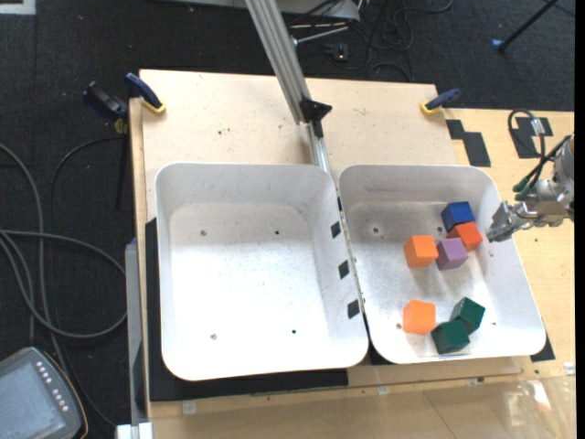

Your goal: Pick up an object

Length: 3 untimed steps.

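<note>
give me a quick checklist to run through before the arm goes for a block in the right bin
1. Blocks present in right bin: ok; orange block and blue block lie nearest.
2. Gripper over the right bin's right edge: ok.
3. Gripper carrying nothing: cannot tell.
4. Purple block touching neighbours, may crowd a grasp: not ok.
5. Green blocks farther away, near the front wall: ok.

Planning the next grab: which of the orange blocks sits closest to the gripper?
The small orange block by the blue block, right beside the gripper. The other two orange ones lie farther left.
</note>
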Tool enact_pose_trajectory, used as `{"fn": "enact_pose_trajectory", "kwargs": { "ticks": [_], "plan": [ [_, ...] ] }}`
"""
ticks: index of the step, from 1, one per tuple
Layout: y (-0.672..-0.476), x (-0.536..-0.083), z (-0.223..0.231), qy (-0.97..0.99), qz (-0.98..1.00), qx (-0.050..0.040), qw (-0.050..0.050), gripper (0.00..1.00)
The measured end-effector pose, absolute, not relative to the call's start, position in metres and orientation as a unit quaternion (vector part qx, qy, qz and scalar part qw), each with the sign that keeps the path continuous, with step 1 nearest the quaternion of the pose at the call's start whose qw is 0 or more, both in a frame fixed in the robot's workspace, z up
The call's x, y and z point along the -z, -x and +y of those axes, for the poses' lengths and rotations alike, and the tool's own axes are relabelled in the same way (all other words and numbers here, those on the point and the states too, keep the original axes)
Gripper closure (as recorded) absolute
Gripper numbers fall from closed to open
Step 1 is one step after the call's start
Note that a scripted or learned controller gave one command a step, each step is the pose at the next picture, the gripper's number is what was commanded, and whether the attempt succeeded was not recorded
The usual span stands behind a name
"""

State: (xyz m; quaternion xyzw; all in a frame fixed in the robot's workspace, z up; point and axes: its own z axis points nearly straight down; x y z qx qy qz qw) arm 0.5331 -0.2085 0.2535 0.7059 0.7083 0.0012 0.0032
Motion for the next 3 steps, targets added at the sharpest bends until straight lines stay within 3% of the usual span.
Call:
{"fn": "enact_pose_trajectory", "kwargs": {
  "ticks": [1,3],
  "plan": [
    [-0.535,-0.302,-0.209,-0.706,0.708,-0.0013,0.004,1.00],
    [-0.546,-0.274,-0.096,-0.704,0.710,0.0000,-0.001,1.00]
  ]
}}
